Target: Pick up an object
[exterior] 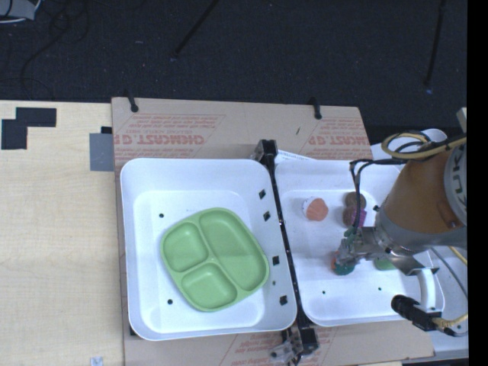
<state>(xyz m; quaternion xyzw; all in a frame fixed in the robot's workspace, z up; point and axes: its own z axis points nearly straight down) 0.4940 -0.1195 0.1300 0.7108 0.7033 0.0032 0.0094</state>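
My gripper (346, 262) is low in the right bin (358, 311), near its middle, at the end of the grey arm with the orange band (419, 197). A small reddish object (338, 264) lies right at the gripper's tip, partly hidden by it; I cannot tell whether it is held. A pink-orange round object (316, 209) sits towards the bin's back left. A dark purplish object (353, 209) lies just right of it, behind the gripper. A small green piece (385, 264) peeks out under the arm.
The left bin (145, 204) holds a green divided plate (213, 259). A black divider (278, 235) runs between the two bins. Cables loop at the right beside the arm. Cardboard lies under both bins.
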